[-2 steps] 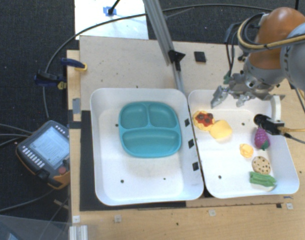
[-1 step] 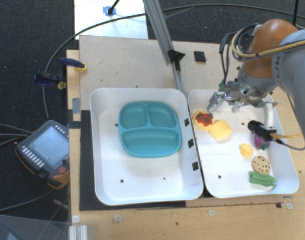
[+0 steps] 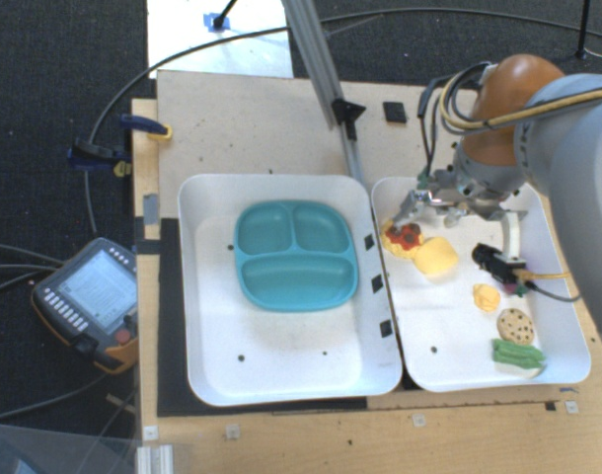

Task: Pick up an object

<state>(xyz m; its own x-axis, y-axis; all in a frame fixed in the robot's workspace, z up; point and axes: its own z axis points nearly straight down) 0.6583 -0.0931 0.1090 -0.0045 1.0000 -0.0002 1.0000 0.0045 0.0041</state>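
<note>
The right bin [image 3: 567, 358] holds several toy foods. A red and yellow piece [image 3: 402, 237] lies by its left wall, with a pale yellow lump [image 3: 436, 257] just beside it. Farther toward the front are a small yellow piece [image 3: 487, 297], a speckled cookie [image 3: 515, 325] and a green piece [image 3: 518, 355]. My gripper [image 3: 424, 203] hangs over the far left part of this bin, just above and behind the red and yellow piece. I see nothing held in it.
A teal divided plate [image 3: 296, 255] sits in the left bin [image 3: 281, 373]. A grey pole [image 3: 316, 52] slants over the back of the bench. A black cable part [image 3: 498, 262] hangs from the arm over the right bin. A pendant [image 3: 89, 299] lies off the bench at left.
</note>
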